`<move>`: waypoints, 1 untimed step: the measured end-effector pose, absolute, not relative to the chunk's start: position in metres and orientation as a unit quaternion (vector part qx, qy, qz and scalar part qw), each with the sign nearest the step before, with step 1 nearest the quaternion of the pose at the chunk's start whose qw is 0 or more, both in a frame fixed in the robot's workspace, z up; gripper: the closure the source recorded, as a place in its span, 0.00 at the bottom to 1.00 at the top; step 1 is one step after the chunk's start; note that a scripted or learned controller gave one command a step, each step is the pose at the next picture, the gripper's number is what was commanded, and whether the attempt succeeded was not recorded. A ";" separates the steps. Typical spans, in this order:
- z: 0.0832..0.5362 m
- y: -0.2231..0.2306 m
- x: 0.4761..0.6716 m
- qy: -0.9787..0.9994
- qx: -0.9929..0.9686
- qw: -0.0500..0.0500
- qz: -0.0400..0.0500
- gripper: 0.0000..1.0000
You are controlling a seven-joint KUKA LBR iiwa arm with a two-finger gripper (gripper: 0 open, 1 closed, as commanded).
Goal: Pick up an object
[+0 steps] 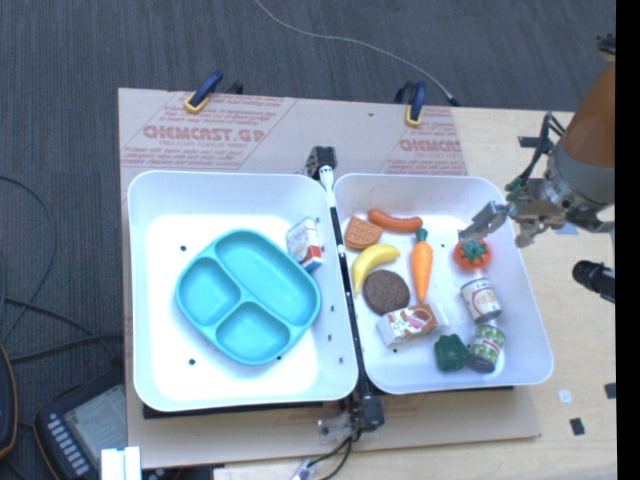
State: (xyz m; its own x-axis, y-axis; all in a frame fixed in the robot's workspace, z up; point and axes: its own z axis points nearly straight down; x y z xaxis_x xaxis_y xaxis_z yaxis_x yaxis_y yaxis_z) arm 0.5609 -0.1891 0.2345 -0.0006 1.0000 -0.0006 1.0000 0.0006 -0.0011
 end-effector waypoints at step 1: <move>0.107 -0.185 0.595 -0.707 -0.707 -0.001 0.000 0.00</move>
